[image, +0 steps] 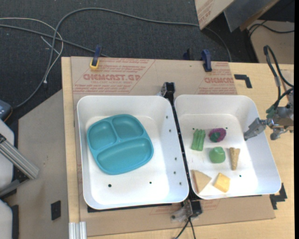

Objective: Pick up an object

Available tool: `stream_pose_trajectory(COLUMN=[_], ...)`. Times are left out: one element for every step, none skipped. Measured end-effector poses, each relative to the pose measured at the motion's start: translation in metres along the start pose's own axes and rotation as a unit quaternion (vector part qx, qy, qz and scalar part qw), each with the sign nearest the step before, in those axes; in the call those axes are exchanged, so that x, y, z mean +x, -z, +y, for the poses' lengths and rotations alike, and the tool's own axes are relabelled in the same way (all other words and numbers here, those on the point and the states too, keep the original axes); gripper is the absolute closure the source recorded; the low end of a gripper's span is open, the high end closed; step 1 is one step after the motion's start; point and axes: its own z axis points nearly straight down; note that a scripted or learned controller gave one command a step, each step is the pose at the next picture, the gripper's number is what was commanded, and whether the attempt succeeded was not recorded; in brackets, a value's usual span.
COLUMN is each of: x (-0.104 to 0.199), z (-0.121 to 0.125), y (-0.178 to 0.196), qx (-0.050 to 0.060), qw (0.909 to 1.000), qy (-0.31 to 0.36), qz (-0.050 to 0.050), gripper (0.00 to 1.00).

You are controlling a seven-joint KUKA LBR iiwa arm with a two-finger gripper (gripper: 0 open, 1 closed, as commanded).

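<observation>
A dark grey carpet floor (140, 28) is lying under the wooden bench (140, 74). Thin cables (51, 35) are running across it, and a cardboard box (212, 10) is standing behind.

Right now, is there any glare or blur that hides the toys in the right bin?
Camera view: lighting is even, the white right bin is bright but not blown out; the green pepper and cheese wedge look sharp with soft shadows; the gripper at the rim looks slightly soft.

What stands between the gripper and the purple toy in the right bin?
Nothing visible. The gripper is at the right bin's right rim, and only bare white floor lies between it and the purple toy.
</observation>
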Motion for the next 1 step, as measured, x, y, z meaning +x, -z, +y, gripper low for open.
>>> stream_pose_trajectory(x=[0.0004], z=[0.0021], y=[0.0052], qx=[-0.005], qw=[1.0], qy=[0.002], qz=[-0.001], gripper=[0.0])
